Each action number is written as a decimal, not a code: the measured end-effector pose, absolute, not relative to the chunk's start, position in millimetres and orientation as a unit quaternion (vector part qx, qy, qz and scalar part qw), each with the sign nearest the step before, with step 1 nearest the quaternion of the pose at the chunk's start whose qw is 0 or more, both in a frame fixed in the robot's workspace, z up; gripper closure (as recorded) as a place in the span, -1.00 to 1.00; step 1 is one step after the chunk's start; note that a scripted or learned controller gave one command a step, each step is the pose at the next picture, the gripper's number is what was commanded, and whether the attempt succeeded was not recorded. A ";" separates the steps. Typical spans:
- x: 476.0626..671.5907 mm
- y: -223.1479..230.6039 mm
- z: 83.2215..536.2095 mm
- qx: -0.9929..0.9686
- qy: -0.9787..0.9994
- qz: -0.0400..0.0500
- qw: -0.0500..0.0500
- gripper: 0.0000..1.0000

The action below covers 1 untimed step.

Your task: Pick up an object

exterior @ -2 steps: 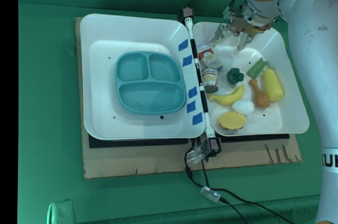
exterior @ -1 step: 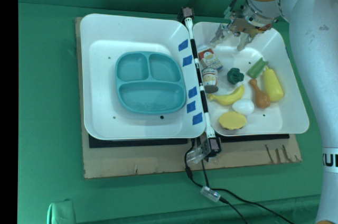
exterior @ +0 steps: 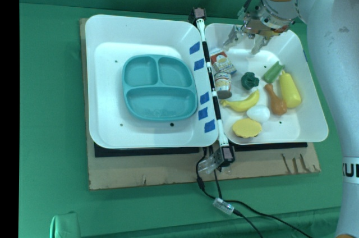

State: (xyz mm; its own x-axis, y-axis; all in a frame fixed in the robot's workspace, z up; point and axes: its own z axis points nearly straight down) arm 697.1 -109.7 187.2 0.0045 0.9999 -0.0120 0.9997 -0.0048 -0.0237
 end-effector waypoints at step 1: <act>696.9 -106.8 186.8 -0.710 -0.704 0.015 0.003 -1.00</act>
